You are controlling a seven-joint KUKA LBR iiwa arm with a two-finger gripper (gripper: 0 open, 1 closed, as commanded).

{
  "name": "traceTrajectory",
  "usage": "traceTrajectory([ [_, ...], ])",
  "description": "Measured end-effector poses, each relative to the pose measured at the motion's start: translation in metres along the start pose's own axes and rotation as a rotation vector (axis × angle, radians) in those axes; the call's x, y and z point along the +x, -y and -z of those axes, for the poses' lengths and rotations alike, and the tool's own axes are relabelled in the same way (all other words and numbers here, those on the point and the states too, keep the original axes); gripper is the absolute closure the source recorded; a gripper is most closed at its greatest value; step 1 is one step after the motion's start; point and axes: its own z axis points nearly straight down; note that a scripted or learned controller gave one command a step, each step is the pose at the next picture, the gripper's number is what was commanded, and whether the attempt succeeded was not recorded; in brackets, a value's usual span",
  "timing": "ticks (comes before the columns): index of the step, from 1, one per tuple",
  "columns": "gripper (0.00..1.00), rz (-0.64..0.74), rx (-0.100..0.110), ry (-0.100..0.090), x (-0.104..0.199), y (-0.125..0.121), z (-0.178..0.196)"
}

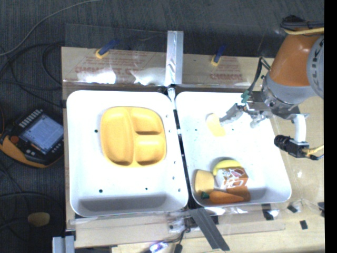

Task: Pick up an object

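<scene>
- While hovering over the right bin (281, 157), the pincer (227, 116) sits beside a pale yellow flat piece (214, 124); whether it is apart or together, I cannot tell.
- Glossy yellow compartment tray (133, 136) lies in the left bin (84, 157).

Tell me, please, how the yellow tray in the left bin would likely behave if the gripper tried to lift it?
The yellow tray looks rigid, moulded plastic, so probably stiff and light. It lies flat and wide, likely too broad to span; a raised rim or divider seems the only grip. Its glossy surface may slip.
</scene>
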Motion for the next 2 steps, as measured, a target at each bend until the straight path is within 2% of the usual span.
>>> traceTrajectory([
  [1,0.0,-0.037,-0.005,0.003,0.032,-0.04,-0.125],
  [2,0.0,0.01,-0.01,0.002,0.011,-0.076,-0.131],
])
